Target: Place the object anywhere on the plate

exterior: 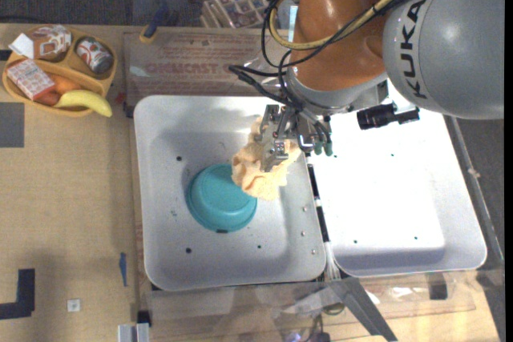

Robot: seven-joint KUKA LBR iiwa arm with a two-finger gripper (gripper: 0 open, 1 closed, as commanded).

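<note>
Your arm (pixel 433 44) comes in from the right, its grey body and orange band (pixel 341 28) bulking over the far edge of the bins. The wrist points down and the gripper (pixel 276 146) hangs over the right part of the left bin (pixel 160 252), close to the seam between the two bins. You can't tell from this angle whether it is apart or together; the metal parts run into one another.

The object (pixel 260 171), a pale yellow, crumpled, cloth-like lump, lies directly under the gripper and looks to be touching it, but you can't see it clamped. It lies in the left bin with its left edge against the teal plate (pixel 220 200), which sits near the middle of that bin. The lump is beside the plate's upper right rim and may overlap it slightly; most of it rests on the bin floor.

The right bin (pixel 401 204) lies partly under the arm.

On the arm you can read "KUKA" in black letters. At the bench's (pixel 64 196) far left corner a yellow tray (pixel 16 80) holds a banana (pixel 84 100) and small packets whose print is too small to read.
</note>
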